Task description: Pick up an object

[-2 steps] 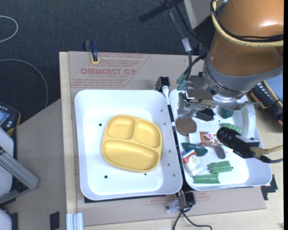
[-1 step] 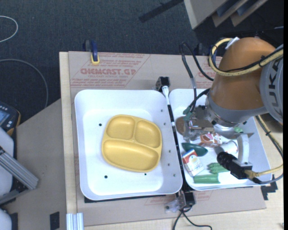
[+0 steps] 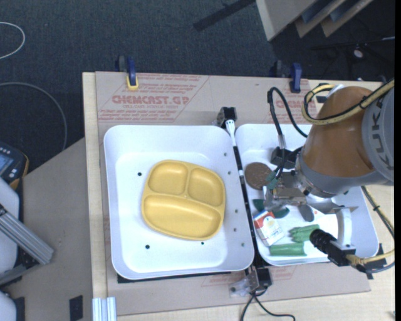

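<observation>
over right bin point(image 3: 263, 135), gripper point(image 3: 276, 199) hung low above clutter; finger state could not be told. brown disc point(image 3: 255, 174), red-white packet point(image 3: 270, 229), green pieces point(image 3: 299, 234) crowded bin's left half. risk: grazing neighbours, closing on nothing.

A dark grey-blue carpet point(image 3: 94, 37) covers the floor around the bench. A thin white cable point(image 3: 55, 100) loops across it at nine to ten o'clock. At one o'clock stands a pale wooden piece of furniture point(image 3: 301, 15), beside a dark bar point(image 3: 222, 14) lying at a slant. The brown bench board point(image 3: 156, 94) carries printed red lettering, with blue clamps point(image 3: 130, 70) on its far edge. Aluminium framing point(image 3: 25, 238) sits at eight o'clock. Light is even.
</observation>
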